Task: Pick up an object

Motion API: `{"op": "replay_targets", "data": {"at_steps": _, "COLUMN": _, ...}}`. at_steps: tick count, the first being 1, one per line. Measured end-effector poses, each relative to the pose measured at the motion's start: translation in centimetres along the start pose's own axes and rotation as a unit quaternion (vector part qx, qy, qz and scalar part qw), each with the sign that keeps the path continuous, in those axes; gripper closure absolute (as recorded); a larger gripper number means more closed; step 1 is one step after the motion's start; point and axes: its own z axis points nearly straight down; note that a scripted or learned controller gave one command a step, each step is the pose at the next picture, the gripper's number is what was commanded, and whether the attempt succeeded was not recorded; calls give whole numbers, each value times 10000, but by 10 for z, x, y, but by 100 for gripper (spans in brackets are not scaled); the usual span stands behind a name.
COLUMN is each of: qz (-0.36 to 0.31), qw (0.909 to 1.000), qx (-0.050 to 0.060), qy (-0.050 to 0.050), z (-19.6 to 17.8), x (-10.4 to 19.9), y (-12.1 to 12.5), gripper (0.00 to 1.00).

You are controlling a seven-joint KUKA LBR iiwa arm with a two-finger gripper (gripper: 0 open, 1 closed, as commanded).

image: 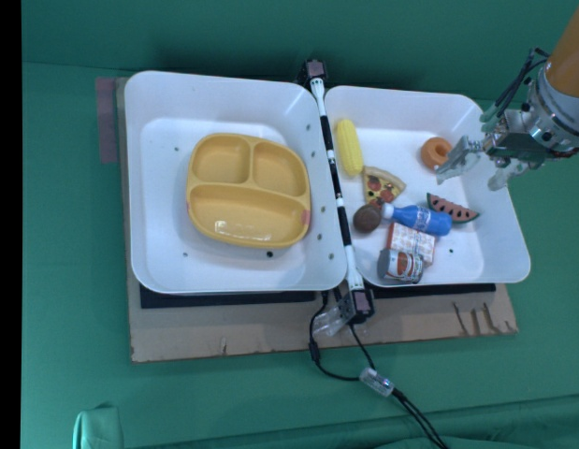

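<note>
Hovering at three o'clock over the right bin [499, 251], the gripper [480, 164] spreads wide, empty beside the donut [435, 151]; nothing lifted yet.

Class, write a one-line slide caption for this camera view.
Gripper open above the right bin of toys, beside the doughnut.

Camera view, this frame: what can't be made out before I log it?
- Gripper: small and blurred in the camera view, over the right bin beside the donut; contact unclear.
- Arm: cut off by the frame's right edge.
- Can and carton: labels too small to read.
- Brown item: too small to identify; partly overlapped by the bottle neck.
</note>
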Motion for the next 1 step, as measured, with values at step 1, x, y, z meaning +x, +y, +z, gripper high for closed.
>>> {"op": "replay_targets", "data": {"at_steps": 1, "qz": -1, "qw": 10000, "qx": -3, "qy": -9, "z": 146, "x": -46, "y": 23, "gripper": 0}}
